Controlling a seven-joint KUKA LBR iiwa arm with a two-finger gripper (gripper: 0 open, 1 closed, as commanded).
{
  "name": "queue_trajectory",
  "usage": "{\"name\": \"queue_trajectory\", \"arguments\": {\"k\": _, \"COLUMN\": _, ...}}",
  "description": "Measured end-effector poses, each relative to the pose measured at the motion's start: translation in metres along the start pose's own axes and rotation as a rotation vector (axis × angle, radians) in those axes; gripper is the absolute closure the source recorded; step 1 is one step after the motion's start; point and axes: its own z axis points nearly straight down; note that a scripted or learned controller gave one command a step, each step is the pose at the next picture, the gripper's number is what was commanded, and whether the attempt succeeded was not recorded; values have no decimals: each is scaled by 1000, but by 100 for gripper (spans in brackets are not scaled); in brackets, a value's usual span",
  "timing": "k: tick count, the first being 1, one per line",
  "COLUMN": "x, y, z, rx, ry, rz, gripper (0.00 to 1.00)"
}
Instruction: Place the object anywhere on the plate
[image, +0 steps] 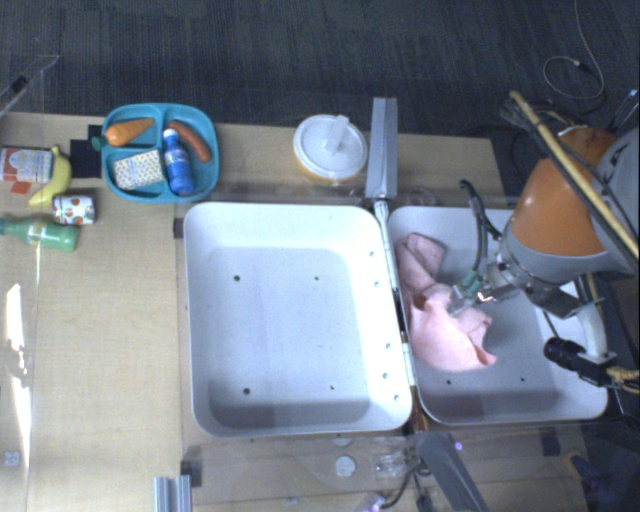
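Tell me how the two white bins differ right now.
The left bin is the wider of the two; the right bin is narrower. The left bin's floor shows bare with a few small dark dots; the right bin holds a crumpled pink cloth. The arm's pincer is over the right bin at the cloth, not over the left bin. Both are shallow, white and sit side by side.

Even overhead light; glare streak on bench at left; slightly soft focus.

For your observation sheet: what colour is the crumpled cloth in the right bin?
Pale pink cloth, seen best in the camera view.
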Motion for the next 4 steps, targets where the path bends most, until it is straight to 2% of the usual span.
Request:
{"name": "queue_trajectory", "arguments": {"k": 1, "x": 1, "y": 2, "z": -40, "rx": -1, "ry": 0, "rz": -7, "gripper": 100}}
{"name": "queue_trajectory", "arguments": {"k": 2, "x": 41, "y": 42, "z": -33, "rx": -3, "ry": 0, "rz": -410, "gripper": 100}}
{"name": "queue_trajectory", "arguments": {"k": 4, "x": 120, "y": 115, "z": -50, "rx": -6, "ry": -2, "rz": -1214, "gripper": 100}}
